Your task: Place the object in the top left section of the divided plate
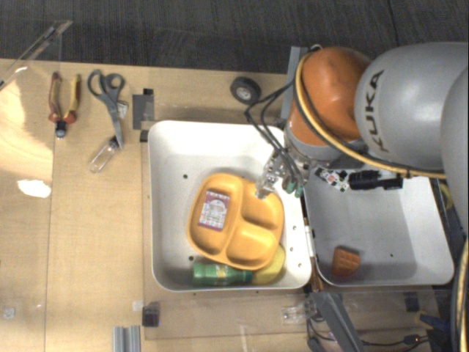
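Our end effector (267, 185) hovers at the plate's (236, 222) upper right rim; we cannot tell its state. A packet (213, 209) lies in the plate's left section; we should confirm compartment before lowering

The divided plate (236, 227) looks like smooth, glossy yellow-orange plastic with a printed paper-like label (214, 210) in its left section, and it lies in the left bin (170, 196) of smooth, matt white plastic. The bench (73, 255) left of that bin is pale wood with a soft sheen, bearing metal scissors (111, 108) with dark handles and pliers (62, 101) with red-and-yellow grips. Right of the plate, the arm (410, 101) has a smooth, satin grey shell with a glossy orange band (330, 94).
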